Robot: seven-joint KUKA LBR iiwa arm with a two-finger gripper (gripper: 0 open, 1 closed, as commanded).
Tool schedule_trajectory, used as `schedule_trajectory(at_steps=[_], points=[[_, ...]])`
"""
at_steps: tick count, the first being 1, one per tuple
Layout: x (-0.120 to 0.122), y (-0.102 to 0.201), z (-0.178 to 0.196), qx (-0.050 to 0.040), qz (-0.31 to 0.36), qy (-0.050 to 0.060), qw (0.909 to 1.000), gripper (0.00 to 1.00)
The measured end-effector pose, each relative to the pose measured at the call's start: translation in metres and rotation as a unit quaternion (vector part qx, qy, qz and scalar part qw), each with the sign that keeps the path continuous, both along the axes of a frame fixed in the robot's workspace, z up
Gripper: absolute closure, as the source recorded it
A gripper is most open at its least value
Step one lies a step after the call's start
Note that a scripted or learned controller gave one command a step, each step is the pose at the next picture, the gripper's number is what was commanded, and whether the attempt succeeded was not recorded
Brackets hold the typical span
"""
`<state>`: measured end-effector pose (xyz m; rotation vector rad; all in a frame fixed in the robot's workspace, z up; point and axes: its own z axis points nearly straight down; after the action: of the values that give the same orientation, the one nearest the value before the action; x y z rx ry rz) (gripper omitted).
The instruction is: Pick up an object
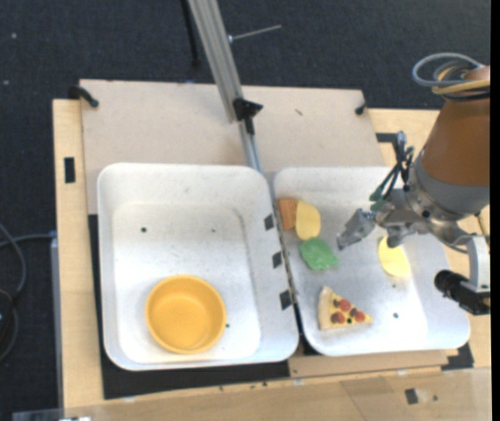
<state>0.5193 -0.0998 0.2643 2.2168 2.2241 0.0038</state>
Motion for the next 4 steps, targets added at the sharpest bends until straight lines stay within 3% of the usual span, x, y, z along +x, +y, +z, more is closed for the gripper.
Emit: schedule_trajectory(at_steps=[1,4], points=[[0.000,0.000,0.000,-0.0001,-0.001,0.000,1.0000,0.00],[0.011,-0.005,-0.156,-0.0003,-0.003,0.001,1.0000,0.00]])
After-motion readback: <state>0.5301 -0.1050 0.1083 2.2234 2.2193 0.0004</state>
